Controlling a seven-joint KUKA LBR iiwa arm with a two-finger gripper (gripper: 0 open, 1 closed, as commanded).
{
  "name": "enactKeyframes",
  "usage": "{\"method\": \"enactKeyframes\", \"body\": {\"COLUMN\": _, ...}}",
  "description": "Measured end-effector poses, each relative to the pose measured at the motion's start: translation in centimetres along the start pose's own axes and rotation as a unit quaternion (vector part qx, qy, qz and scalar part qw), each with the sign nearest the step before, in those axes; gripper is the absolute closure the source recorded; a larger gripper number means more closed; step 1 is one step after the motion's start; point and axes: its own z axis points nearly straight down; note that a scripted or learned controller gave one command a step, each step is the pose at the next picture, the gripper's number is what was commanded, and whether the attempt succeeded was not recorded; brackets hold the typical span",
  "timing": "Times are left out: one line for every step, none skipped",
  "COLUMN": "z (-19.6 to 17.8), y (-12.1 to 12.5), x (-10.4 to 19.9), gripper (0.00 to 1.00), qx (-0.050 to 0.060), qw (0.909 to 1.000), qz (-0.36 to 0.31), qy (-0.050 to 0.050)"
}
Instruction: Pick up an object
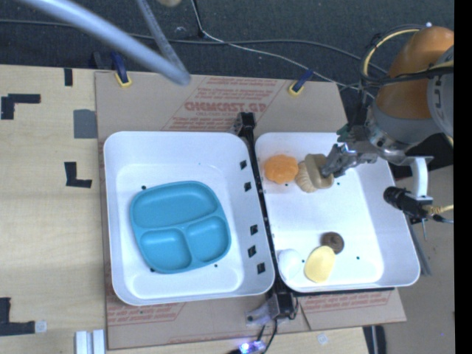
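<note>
In the right bin (369, 212) a round orange object (279, 168) lies at the far left. A beige, ribbed, cupcake-like object (310, 175) sits right beside it, tilted on its side. My gripper (325, 167) reaches in from the right and its tip meets the beige object's right side. Toward the bin's near edge lie a pale yellow, lemon-like object (320, 263) and a small brown piece (332, 241) touching it. A small white item (284, 257) rests in the near left corner.
The left bin (118, 153) holds a blue divided plate (179, 225). A black divider (254, 198) with clips runs between the bins. The arm's orange band (420, 54) and grey wrist hang over the right bin's far right corner. A black fitting (402, 198) overhangs the right rim.
</note>
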Motion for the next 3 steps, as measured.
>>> {"method": "enactKeyframes", "body": {"z": -6.3, "y": -0.2, "x": 0.2, "gripper": 1.00, "qx": 0.000, "qw": 1.0000, "qz": 0.000, "qy": 0.000}}
{"method": "enactKeyframes", "body": {"z": -6.0, "y": -1.4, "x": 5.9, "gripper": 1.00, "qx": 0.003, "qw": 1.0000, "qz": -0.002, "qy": 0.001}}
{"method": "enactKeyframes", "body": {"z": -5.8, "y": -2.0, "x": 10.9, "gripper": 1.00, "qx": 0.004, "qw": 1.0000, "qz": -0.002, "qy": 0.001}}
